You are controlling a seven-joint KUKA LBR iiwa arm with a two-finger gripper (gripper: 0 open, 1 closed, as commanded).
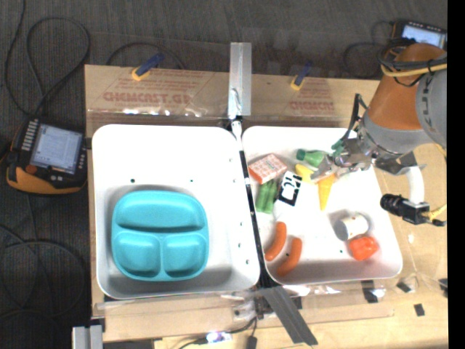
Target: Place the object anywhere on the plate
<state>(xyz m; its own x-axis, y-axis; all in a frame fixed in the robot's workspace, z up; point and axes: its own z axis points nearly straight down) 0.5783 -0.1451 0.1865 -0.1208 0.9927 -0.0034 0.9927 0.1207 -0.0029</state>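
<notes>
The turquoise plate (160, 235), with three compartments, lies in the left bin (167, 145), in the lower left part of the frame. The right bin (370, 264) holds the objects: a yellow cone (325, 189), a green piece (312, 155), a pink box (266, 167), two orange sausages (282, 248), a white cup (350, 226) and an orange ball (364, 247). The end effector (346, 155) is low over the upper right of this bin, near the yellow cone; whether it is apart or together I cannot tell.
</notes>
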